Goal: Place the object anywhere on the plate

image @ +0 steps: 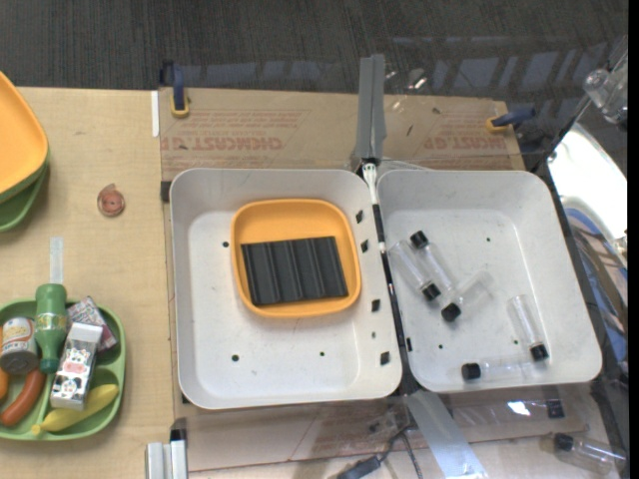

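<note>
On the left of the table point(100, 257) sits a green tray point(116, 359) with toy food. Next comes the left bin point(290, 367). An orange plate point(295, 212) lies in it, with a flat black ribbed block point(295, 270) on top. In the right bin point(479, 218) lie a few clear tubes point(414, 262) with black caps, scattered about and well apart from the plate.
</note>
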`<state>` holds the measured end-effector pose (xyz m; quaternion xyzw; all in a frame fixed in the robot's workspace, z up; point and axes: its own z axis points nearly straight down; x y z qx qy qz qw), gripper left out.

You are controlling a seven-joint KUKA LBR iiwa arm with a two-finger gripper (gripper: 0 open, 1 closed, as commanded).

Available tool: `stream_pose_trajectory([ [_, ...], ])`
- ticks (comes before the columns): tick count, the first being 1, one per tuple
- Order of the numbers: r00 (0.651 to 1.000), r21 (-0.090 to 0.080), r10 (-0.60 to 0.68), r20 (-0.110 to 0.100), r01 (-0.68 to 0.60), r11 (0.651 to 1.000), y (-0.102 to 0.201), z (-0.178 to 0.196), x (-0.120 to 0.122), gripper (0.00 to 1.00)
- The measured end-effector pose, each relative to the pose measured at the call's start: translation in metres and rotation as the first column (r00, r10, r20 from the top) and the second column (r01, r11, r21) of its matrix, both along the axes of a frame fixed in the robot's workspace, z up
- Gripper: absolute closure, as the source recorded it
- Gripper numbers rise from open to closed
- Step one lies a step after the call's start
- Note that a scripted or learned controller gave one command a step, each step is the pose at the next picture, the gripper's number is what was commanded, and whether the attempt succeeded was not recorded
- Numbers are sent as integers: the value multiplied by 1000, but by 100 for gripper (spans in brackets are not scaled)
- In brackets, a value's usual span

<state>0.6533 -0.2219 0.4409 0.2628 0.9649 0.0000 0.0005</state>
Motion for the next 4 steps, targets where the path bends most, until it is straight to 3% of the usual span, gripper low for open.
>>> stream_pose_trajectory([
  [1,901,1,434,1,-434,901,0,0,-3,100],
  [2,832,-2,555,3,-555,832,1,1,4,100],
  [3,670,-3,742,3,-742,670,1,1,7,100],
  [4,364,-4,931,3,-931,364,0,2,7,100],
])
